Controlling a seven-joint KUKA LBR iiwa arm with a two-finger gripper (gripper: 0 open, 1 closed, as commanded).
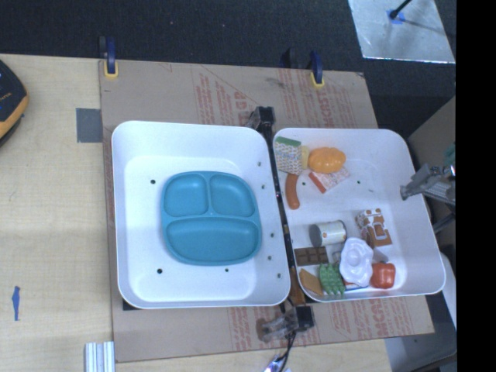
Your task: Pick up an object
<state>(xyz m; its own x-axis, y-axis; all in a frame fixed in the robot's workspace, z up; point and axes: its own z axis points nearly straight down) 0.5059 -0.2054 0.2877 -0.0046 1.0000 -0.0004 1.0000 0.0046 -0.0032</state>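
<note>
The right white bin (pixel 387 149) holds several small items. An orange fruit (pixel 326 160) lies at its back beside a speckled block (pixel 288 158), with a red sausage (pixel 292 191) just in front of them. A silver can (pixel 331 232), a brown and white piece (pixel 373 226), a white crumpled item (pixel 356 260), a red item (pixel 383 274) and a green item (pixel 331 280) crowd the front. My gripper (pixel 422 183) hangs at the bin's right rim, apart from all of them and with nothing seen in it.
The left white bin (pixel 139 153) bears a blue divided plate (pixel 211 216). A black clip (pixel 263 118) sits where the two bins meet at the back. Bare bin floor lies between the orange fruit and the gripper.
</note>
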